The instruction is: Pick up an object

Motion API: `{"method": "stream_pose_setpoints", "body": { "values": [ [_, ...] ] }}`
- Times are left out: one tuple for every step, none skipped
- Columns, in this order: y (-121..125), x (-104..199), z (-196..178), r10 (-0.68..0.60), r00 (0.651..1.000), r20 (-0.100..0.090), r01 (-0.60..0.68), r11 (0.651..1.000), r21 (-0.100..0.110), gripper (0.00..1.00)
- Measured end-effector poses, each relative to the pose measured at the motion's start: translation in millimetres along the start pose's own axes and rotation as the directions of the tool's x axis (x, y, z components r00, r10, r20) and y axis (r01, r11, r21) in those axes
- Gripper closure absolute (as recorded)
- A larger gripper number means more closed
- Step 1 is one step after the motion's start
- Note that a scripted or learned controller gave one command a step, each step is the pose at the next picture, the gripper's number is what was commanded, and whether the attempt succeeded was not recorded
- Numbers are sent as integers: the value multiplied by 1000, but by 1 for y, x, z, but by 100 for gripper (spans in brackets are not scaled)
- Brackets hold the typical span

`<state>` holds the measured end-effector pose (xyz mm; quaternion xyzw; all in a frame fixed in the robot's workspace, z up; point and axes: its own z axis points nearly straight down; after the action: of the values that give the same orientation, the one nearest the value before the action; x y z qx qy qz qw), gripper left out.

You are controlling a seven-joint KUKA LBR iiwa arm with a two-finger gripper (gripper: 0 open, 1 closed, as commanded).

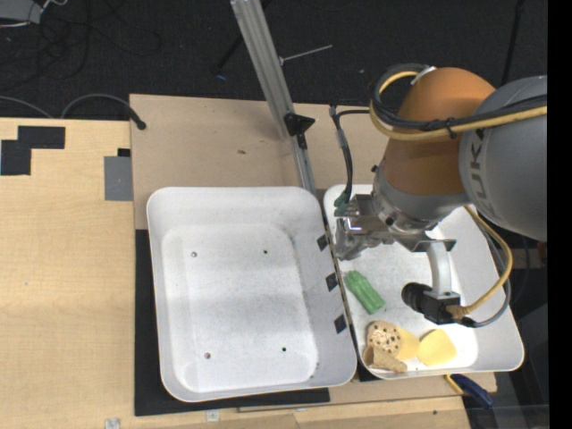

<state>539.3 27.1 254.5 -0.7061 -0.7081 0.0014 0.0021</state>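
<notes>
In the right bin (500,351) a green oblong object (365,291) lies near the left wall. A tan spotted cookie-like object (384,342) and a pale yellow rounded object (436,348) rest at the front of the same bin. My gripper (350,236) hangs over the bin's left part, just above and behind the green object. The arm's orange and grey wrist covers most of it. Nothing shows between the fingers.
The left bin (170,213) sits beside the right one, with black clips along their shared wall. A slanted aluminium rail (268,70) rises behind the bins. A black cable loop (433,304) hangs over the right bin.
</notes>
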Motion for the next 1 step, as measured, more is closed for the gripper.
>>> {"method": "stream_pose_setpoints", "body": {
  "values": [
    [-2,47,25,0,1000,0,0,1000,3,100]
  ]
}}
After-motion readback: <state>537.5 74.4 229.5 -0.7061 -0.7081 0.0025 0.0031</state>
